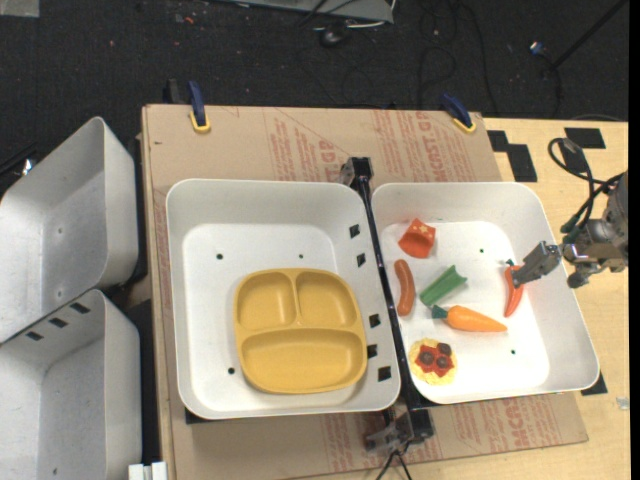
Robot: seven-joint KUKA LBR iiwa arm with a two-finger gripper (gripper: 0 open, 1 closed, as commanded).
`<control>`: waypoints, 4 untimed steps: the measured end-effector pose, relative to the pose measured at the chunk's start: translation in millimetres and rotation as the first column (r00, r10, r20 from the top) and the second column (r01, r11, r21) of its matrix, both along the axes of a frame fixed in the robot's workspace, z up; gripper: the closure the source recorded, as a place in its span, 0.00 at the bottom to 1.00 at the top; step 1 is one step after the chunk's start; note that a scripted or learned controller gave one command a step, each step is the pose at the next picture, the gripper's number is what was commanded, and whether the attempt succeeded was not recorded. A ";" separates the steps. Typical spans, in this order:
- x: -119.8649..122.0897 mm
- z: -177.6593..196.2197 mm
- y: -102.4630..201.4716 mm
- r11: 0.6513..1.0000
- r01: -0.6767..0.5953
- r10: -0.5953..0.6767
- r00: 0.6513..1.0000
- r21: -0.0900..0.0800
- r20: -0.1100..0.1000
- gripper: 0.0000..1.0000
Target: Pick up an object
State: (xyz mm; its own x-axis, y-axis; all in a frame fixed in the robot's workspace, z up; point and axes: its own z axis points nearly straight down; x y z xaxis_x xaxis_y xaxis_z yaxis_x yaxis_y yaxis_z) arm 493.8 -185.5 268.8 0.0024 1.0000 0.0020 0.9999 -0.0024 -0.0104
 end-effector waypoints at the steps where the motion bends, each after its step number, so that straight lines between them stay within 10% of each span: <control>1: 2.0 5.0 0.4 1.000 -0.003 0.003 1.000 -0.003 0.010 0.00; 4: -14.4 -158.2 0.3 1.000 0.000 0.000 1.000 0.000 0.004 0.00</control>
